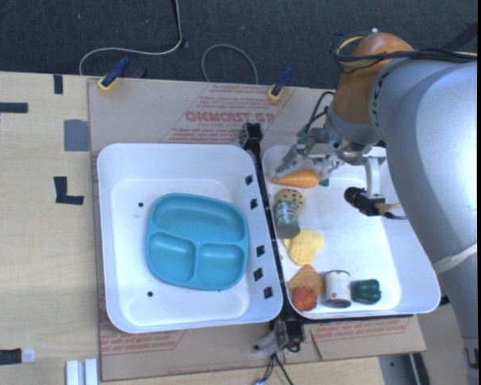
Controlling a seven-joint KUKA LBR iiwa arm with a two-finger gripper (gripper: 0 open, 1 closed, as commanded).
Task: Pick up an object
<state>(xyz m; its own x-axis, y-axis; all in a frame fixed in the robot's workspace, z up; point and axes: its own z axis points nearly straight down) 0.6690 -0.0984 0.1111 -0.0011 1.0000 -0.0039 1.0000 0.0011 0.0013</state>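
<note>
The tool [305, 163] is hanging low at the far end of the right bin [401, 255], directly over an orange carrot [298, 180]; its metal parts are crowding the carrot's top, and I cannot tell whether it is gripping or merely touching. Just nearer than the carrot, a round cracker [289, 198] and a small can [286, 217] are lying beside the bin's left wall. Nearer still, a yellow chip [305, 247], a tomato [304, 297], a white cup [337, 287] and a green pepper [366, 291] are resting. Left of the carrot's bin, a blue divided plate [197, 241] is sitting in the left bin [120, 215].
</note>
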